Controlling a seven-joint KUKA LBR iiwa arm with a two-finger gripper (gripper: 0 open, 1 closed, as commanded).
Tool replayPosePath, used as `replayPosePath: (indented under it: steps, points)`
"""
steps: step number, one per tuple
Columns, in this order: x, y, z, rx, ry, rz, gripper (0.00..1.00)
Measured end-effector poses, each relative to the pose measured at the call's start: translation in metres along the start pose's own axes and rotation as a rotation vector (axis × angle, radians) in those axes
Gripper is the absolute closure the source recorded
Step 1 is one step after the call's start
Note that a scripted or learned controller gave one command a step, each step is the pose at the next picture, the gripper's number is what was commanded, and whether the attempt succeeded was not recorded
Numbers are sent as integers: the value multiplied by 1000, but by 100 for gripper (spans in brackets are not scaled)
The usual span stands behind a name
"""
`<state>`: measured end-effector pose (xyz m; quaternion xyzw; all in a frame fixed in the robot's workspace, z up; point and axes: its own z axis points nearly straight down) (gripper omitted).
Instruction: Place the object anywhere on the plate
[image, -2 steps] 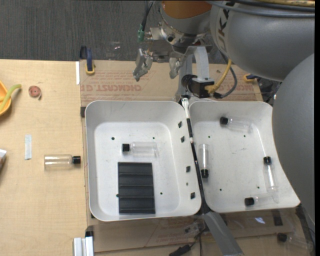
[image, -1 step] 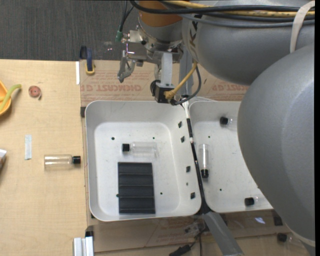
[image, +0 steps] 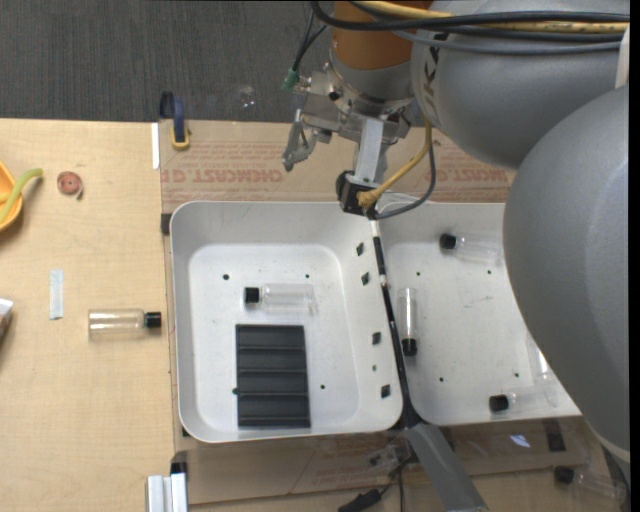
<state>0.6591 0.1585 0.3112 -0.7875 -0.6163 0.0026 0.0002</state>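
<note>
**Fingers empty above far rim; vial lying at 7 o'clock of them**

- The gripper (image: 326, 170) is hanging over the far edge of the left bin (image: 186, 330), near the divider between it and the right bin (image: 560, 405). The fingers are standing well spread, one prong splaying toward 9 o'clock, the other pointing down. Nothing is sitting between them, so nothing is being carried.
- The plate (image: 271, 375), black and ridged, is lying flat in the left bin, toward its near wall.
- Taking the task's thing to be the vial (image: 278, 296) in that same bin; this is a judgement, as other vials are lying about. It is resting on the bin floor just at 12 o'clock of the plate, apart from it by a thin strip of white.
- Key relation: the vial is lying at about 7 o'clock from the fingers and well apart from them. Its long axis is running 9 to 3 o'clock, with the black cap at the 9 o'clock end. A grasp is likely wanting the fingers closing across that axis, along 12 to 6.
- Stage, as judged: pick not yet made. Risk: the round vial rolling toward the plate if nudged.
- Three more vials are lying in the right bin, one (image: 408, 320) along the divider; another (image: 125, 320) is on the tabletop (image: 80, 420).
</note>
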Motion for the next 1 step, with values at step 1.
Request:
replayPosePath:
  steps: [1]
  points:
    - [-174,43,-129,-1,1,92,0]
